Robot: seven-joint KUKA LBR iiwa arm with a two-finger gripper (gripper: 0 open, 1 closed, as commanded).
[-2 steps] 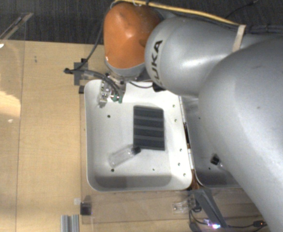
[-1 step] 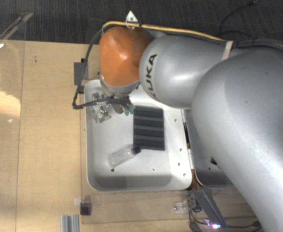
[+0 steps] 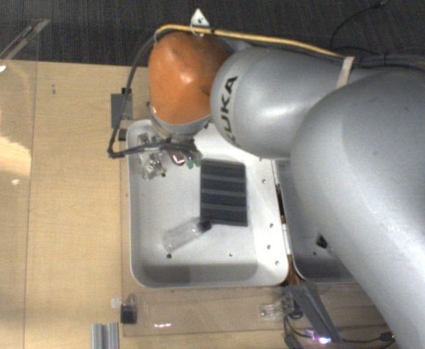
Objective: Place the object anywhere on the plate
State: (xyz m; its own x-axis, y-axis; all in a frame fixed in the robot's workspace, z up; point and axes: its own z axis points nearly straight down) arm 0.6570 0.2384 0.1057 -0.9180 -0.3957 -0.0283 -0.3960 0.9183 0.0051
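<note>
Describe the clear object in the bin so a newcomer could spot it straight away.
Find the left white bin. A dark ribbed rectangular plate lies at its middle; the clear object lies at the plate's lower-left corner. It is see-through, elongated and tilted, unlike the dark flat plate.

Even, fairly bright overhead light. Glare patches whiten the table (image 3: pixel 9 133) at the left, and soft highlights streak the grey arm (image 3: pixel 357 166). A mild shadow lies along the bin (image 3: pixel 143 267) front wall. Slightly soft, grainy overall.
</note>
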